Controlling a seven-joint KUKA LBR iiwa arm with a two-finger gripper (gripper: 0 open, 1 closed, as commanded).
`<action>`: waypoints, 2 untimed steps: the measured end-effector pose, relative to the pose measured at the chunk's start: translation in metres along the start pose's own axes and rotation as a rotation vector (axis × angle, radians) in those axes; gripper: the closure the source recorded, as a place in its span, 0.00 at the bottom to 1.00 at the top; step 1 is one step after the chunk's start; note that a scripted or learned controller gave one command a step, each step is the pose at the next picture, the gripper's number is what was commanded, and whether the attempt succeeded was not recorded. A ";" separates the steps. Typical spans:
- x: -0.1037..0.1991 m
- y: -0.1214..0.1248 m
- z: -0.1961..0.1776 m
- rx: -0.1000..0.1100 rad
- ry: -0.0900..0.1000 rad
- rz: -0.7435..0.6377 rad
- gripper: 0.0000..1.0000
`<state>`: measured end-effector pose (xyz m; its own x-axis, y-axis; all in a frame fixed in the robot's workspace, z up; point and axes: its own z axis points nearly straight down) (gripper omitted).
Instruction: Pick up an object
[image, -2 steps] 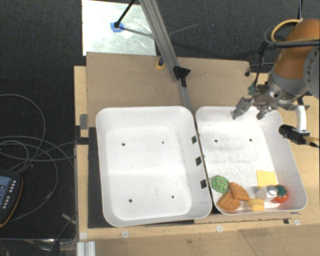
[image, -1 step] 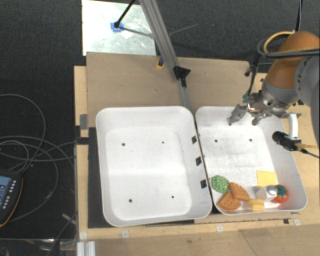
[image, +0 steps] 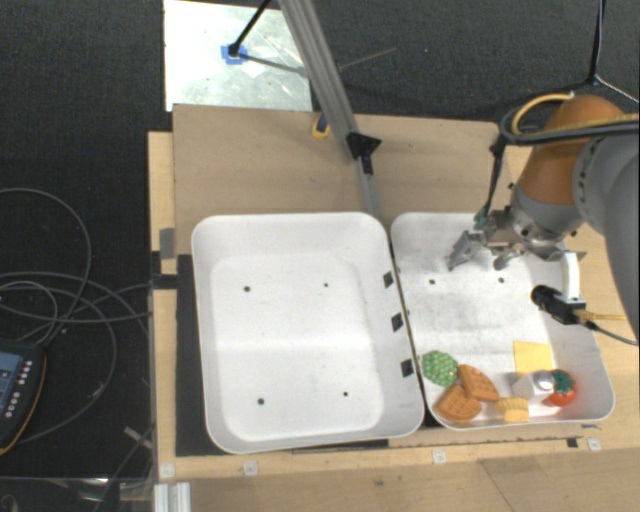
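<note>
I see the gripper hanging over the far part of the right bin, its fingers spread open with nothing between them. The objects lie well apart from it, bunched along the bin's near edge: a green piece at the left, two orange waffle-like pieces beside it, a small yellow piece, a yellow block farther back, and a red and silver item in the near right corner. The left bin sits beside it on the desk.
</note>
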<state>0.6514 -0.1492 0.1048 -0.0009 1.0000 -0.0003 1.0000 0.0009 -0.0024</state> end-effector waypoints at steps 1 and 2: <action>-0.001 0.003 -0.015 -0.009 -0.001 0.000 1.00; 0.005 0.001 -0.062 -0.009 -0.001 -0.003 1.00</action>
<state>0.6522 -0.1440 0.1664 -0.0038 1.0000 -0.0008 1.0000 0.0038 0.0066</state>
